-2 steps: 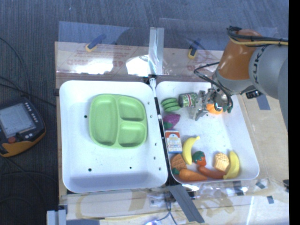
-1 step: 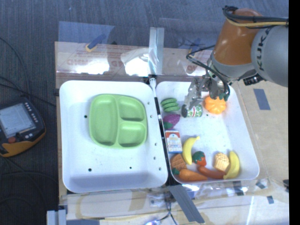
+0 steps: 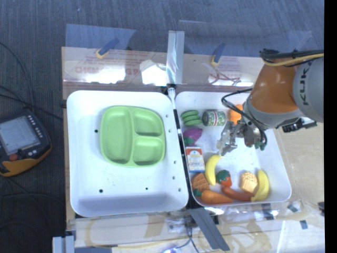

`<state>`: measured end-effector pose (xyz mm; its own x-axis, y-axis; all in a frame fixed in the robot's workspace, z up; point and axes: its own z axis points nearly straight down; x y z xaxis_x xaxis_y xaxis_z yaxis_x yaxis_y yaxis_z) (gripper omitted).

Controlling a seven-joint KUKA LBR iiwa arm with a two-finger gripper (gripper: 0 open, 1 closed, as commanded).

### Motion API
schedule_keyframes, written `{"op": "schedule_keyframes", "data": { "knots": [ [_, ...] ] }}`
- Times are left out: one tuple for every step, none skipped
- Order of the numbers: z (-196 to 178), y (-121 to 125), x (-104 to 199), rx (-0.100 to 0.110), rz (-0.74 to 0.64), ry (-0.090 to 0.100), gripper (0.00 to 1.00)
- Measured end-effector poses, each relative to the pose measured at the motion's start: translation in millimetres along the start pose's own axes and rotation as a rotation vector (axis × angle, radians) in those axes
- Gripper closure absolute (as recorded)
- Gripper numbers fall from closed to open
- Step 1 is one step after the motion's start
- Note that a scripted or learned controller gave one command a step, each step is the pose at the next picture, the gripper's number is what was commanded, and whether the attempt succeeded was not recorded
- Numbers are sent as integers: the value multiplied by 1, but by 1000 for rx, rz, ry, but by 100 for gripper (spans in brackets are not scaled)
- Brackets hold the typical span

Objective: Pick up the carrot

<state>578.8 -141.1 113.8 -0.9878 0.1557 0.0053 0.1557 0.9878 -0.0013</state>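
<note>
The carrot [image 3: 214, 197], orange and tapered, lies along the front wall of the right bin [image 3: 280, 168], pointing right, beside a reddish sausage-like piece [image 3: 238, 195]. My gripper [image 3: 227, 141] hangs over the middle of that bin, above and a little right of the carrot, well apart from it. Its fingers [image 3: 223, 144] point down and left and look open, with nothing between them. The orange-banded wrist [image 3: 274, 94] reaches in from the right.
The right bin also holds a yellow banana [image 3: 211, 168], a red and green strawberry [image 3: 225, 178], a small carton [image 3: 195, 158], a purple piece [image 3: 192, 135], a green can [image 3: 213, 118] and a second banana [image 3: 261, 186]. A green divided plate [image 3: 132, 135] sits in the left bin.
</note>
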Motion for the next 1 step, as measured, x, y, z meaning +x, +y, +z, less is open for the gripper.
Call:
{"op": "schedule_keyframes", "data": {
  "knots": [
    [-88, -71, -47, 3, -8, -19, 100]
  ]
}}
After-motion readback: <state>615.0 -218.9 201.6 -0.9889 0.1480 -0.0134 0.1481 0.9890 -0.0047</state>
